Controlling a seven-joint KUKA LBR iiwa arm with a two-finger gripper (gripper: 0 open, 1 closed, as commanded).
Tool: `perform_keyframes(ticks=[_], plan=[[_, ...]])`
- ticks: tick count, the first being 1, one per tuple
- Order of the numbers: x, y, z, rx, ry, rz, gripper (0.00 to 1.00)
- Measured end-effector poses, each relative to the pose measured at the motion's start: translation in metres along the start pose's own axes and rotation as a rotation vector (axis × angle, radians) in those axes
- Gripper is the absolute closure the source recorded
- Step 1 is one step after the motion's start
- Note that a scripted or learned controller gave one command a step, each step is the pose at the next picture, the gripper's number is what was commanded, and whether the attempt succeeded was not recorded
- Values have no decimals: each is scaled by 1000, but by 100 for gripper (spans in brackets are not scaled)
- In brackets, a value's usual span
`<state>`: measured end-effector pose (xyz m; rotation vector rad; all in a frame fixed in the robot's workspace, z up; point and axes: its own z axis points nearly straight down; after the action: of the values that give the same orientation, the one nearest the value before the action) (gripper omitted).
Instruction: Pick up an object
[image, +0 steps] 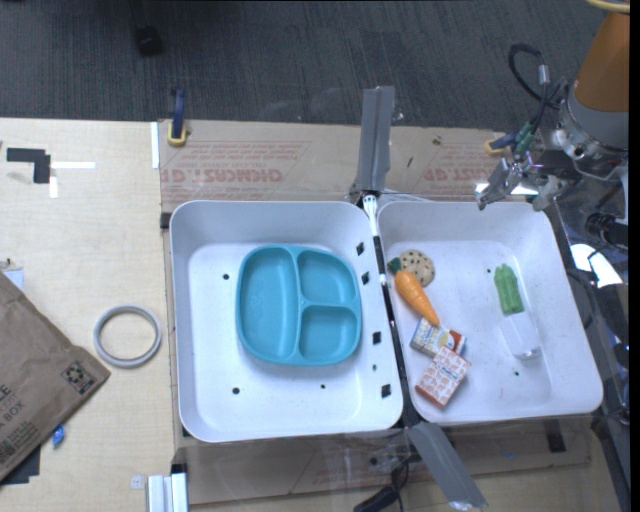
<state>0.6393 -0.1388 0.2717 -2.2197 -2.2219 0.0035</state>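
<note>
In the right bin lie a toy carrot, a cookie, a small snack carton, a patterned box and a green object in clear wrap. My gripper hangs at the bin's far rim, above and behind these things, apart from all of them. Nothing shows between its fingers.
The left bin holds a teal divided plate. A tape ring and a brown cardboard box lie on the bench to the left. A grey divider post stands behind the bins. Cables trail near the arm at the right.
</note>
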Motion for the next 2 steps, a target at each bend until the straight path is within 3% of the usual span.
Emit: perform_keyframes(ticks=[1, 2], plan=[[-48, -35, 143, 0, 1, 23, 0], [-71, -40, 181, 0, 10, 79, 0]])
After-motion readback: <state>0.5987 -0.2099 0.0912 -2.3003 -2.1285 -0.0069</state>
